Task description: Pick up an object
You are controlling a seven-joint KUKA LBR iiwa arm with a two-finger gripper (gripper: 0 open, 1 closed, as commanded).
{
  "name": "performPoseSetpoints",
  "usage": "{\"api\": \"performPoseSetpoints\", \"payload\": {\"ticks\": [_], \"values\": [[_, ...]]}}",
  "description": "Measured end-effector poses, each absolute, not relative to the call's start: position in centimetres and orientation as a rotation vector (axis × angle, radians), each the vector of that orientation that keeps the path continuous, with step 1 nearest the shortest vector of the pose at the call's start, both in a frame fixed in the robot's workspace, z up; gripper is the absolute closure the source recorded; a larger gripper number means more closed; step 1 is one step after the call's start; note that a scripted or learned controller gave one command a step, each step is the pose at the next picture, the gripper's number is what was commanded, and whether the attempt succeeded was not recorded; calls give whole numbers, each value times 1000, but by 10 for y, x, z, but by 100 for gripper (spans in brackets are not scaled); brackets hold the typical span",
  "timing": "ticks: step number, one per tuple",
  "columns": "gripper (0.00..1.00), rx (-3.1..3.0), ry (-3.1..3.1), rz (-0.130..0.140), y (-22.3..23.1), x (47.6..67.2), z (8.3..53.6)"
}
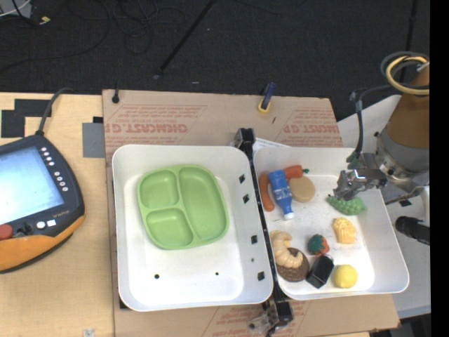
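Note:
My gripper (349, 186) hangs low over the right bin (393, 258), at its upper right part, right above a green leafy toy (348, 205). Its tips appear to touch the top of that toy. Elsewhere in this bin lie a blue bottle (280, 192), a tan round cookie (303, 189), an orange carrot (294, 171), a red sausage (266, 192), a yellow corn piece (344, 230), a strawberry (318, 244), a black block (320, 271), a yellow lemon (344, 276) and a brown-and-cream pastry (289, 257).
The left bin (133, 258) bears a green divided plate (182, 206). A tablet-like pendant (35, 195) rests on the bench at far left. A black clip (245, 137) sits where the bins meet. The arm's body (410, 118) stands at the right.

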State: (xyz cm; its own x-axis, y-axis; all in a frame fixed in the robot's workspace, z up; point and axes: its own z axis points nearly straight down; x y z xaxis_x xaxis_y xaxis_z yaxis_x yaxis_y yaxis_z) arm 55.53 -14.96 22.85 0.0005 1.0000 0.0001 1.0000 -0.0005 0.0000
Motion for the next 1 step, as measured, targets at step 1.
{"api": "performPoseSetpoints", "payload": {"ticks": [1], "values": [[100, -2216, -2224, -1, -108, 577, 228]]}}
